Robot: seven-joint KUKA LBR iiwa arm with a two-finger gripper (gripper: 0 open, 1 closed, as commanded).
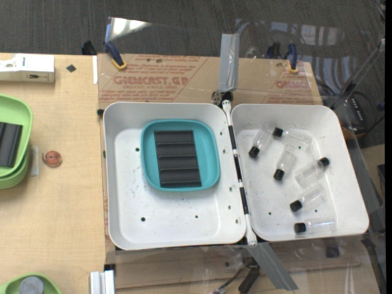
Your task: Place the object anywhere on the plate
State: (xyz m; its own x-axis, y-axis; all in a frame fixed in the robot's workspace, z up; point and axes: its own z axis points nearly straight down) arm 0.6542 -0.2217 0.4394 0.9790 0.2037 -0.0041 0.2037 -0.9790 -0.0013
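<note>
A teal plate (180,155) sits in the left bin (122,213); about six clear vials (285,164) lie in the right bin (343,219).

A dark grey carpet (184,17) with a fine ribbed weave covers the floor along the top of the view. Below it lies a light wooden surface (55,225), pale and smooth, reaching down the left side. A sheet of brown cardboard (171,78) with red printed lettering lies flat beside it, held at its far edge by clamps (114,57) with blue handles. Clear plastic sheeting (343,48) catches soft, even light at the upper right.
</note>
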